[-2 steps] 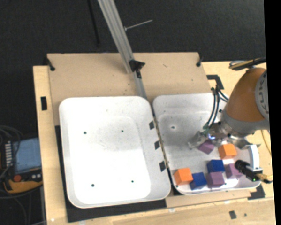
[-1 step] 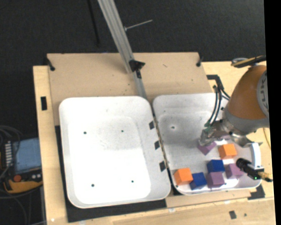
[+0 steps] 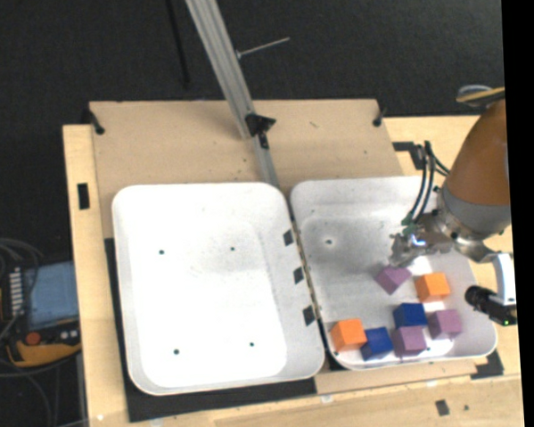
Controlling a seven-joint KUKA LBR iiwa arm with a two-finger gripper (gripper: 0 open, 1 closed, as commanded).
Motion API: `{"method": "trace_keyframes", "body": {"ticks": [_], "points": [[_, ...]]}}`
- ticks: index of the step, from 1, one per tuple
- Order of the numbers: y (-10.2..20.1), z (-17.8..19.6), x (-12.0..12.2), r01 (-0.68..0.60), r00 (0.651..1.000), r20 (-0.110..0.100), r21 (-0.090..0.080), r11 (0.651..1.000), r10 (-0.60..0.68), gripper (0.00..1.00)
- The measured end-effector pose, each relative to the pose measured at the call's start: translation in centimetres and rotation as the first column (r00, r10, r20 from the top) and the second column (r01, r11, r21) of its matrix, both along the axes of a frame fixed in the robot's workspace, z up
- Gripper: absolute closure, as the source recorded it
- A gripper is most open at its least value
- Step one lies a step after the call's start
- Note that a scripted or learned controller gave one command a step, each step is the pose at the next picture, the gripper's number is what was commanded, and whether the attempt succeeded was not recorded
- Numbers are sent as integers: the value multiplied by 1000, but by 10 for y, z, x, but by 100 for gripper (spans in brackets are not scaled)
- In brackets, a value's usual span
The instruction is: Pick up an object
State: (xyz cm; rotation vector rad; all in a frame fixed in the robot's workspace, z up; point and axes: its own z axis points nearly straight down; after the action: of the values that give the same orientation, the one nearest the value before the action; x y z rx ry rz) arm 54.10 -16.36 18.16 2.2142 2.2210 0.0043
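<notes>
The arm [image 3: 480, 166] came in from three o'clock and hung over the right bin [image 3: 338, 204], with the tool [image 3: 411, 242] low above the bin floor, toward the bin's three o'clock side. Whether the tool was released or clenched could not be told — the view was too coarse there, and nothing could be seen between its tips. Just below it, at about seven o'clock from the tool, a light purple block [image 3: 393, 277] lay tilted on the bin floor, close to the tool but not visibly gripped. The other blocks sat in the bin's five to six o'clock part: an orange block [image 3: 432, 286] just at three o'clock of the tilted one, a dark blue block [image 3: 410, 315] below it, a purple block [image 3: 448, 322] to its right, another purple block [image 3: 409, 339], a second blue block [image 3: 376, 343], and a second orange block [image 3: 348, 333] at the far nine o'clock end of the cluster. The left bin [image 3: 208, 283] lay beside it on the table [image 3: 87, 262].
</notes>
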Motion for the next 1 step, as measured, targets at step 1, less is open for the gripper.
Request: {"method": "trace_keyframes", "body": {"ticks": [1], "points": [[-1,54,2,-1,1000,2,-1,1000,1,100]]}}
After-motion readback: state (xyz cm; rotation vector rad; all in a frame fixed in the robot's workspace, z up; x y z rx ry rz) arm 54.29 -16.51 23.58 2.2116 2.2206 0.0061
